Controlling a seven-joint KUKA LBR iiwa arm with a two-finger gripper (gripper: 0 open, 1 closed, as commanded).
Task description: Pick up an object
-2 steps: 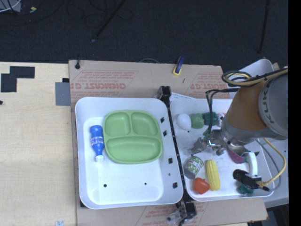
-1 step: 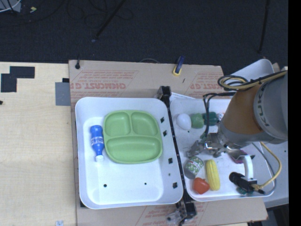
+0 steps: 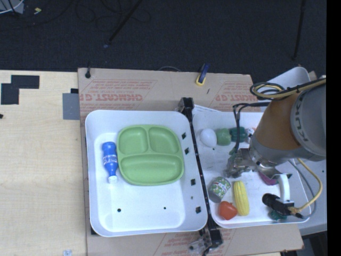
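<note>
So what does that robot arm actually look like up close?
The arm is a thick, rounded tube, grey, with a wide orange-brown band above the wrist. Black and yellow cables loop over its top and trail down its side. At its tip sits a small metallic grey gripper, much slimmer than the arm.

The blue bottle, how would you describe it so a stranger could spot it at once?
Look in the left white bin, the one holding the green divided plate. Just left of that plate lies the blue bottle, white cap toward the camera. It is the bin's sole blue item.
</note>
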